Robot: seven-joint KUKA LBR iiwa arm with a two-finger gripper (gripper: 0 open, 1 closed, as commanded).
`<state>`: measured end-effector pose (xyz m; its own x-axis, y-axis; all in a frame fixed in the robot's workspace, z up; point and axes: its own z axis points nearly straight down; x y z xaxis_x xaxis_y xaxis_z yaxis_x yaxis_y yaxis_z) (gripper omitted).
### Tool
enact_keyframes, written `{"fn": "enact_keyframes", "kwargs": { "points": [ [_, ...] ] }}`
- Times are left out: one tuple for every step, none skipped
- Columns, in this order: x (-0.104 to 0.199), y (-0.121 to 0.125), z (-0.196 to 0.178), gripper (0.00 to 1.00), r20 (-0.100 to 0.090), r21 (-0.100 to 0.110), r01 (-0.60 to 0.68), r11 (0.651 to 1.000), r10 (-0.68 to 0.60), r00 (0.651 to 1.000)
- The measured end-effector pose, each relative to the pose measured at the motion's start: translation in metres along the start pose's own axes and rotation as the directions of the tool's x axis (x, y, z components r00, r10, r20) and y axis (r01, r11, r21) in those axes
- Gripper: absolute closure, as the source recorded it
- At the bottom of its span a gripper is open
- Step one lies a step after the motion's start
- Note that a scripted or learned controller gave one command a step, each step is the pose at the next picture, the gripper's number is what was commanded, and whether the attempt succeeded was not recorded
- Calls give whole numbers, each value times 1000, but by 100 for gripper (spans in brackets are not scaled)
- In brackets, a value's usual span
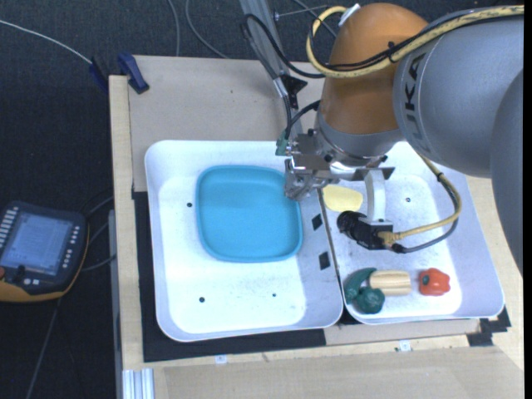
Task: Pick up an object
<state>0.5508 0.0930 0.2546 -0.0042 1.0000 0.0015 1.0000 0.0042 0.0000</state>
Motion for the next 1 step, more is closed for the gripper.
{"fn": "enact_keyframes", "kwargs": {
  "points": [
    [-2, 0, 0, 0, 1, 0, -4, 1000, 4, 1000]
  ]
}}
